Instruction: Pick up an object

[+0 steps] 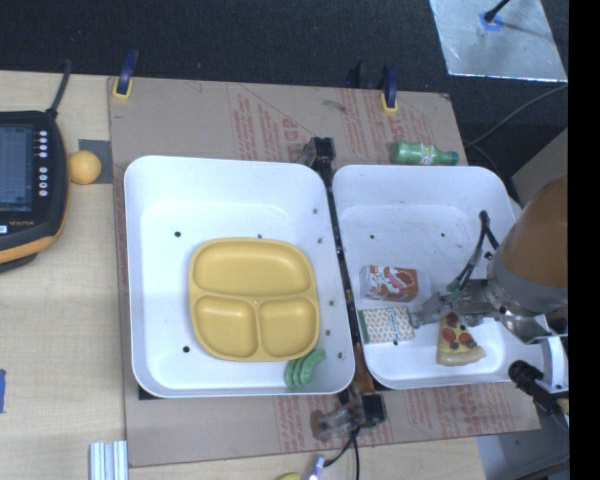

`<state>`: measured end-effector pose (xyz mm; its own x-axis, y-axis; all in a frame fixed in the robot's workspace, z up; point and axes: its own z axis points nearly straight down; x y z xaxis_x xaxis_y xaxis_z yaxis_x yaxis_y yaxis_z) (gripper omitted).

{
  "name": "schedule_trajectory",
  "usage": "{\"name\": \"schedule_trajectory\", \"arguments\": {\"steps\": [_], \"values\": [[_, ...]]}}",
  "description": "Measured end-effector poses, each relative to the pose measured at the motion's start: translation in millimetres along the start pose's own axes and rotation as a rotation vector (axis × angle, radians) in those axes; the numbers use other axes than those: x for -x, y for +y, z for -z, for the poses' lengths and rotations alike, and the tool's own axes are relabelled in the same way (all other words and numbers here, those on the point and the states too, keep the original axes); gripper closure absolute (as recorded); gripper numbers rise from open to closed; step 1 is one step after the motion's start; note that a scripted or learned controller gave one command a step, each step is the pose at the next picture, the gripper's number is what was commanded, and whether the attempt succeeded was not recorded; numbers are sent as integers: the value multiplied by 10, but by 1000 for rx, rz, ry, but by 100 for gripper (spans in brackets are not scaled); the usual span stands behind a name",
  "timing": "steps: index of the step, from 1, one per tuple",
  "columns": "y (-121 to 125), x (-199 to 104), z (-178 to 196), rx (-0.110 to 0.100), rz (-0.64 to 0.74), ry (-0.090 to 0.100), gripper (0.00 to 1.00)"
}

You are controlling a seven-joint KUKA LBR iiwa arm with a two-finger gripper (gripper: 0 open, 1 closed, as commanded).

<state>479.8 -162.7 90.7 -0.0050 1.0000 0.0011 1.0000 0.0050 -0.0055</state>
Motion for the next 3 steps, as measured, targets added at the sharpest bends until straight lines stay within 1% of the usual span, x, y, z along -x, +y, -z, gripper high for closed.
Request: {"name": "schedule_trajectory", "arguments": {"steps": [1,2,3], "values": [[-40,496,942,5,-2,-2,0],[45,491,1288,4,-2,-1,0],[-39,-28,1621,5,-1,-1,0]]}}
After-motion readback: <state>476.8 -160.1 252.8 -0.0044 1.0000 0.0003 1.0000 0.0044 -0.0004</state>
